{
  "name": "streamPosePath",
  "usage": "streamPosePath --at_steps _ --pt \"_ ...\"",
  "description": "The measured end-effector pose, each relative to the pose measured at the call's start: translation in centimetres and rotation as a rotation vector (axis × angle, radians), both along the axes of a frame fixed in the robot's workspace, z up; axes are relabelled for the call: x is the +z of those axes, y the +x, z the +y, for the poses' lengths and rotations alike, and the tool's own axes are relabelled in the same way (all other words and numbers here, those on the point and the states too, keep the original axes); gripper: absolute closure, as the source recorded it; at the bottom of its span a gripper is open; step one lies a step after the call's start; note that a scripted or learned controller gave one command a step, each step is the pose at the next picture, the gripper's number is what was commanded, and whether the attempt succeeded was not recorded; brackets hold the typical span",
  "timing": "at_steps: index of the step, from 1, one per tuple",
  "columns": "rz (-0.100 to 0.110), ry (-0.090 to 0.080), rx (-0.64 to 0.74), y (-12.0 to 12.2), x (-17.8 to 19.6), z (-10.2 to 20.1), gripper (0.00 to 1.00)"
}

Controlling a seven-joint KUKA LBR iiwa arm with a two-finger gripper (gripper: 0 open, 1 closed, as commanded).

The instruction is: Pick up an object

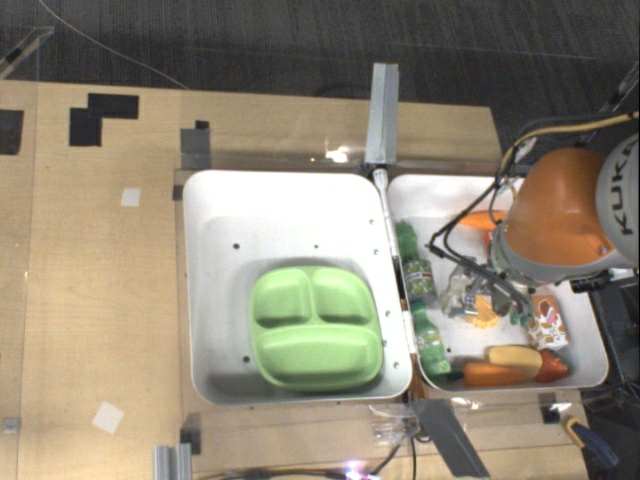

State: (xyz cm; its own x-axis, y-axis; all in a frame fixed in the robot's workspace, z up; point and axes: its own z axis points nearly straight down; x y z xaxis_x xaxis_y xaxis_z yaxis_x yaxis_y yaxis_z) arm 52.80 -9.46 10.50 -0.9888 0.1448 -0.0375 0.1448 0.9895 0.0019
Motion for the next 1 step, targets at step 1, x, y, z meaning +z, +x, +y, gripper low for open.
streamPosePath --at_steps 1 --pt "0.023 -0.002 0.137 9.12 9.01 -3.05 1.00"
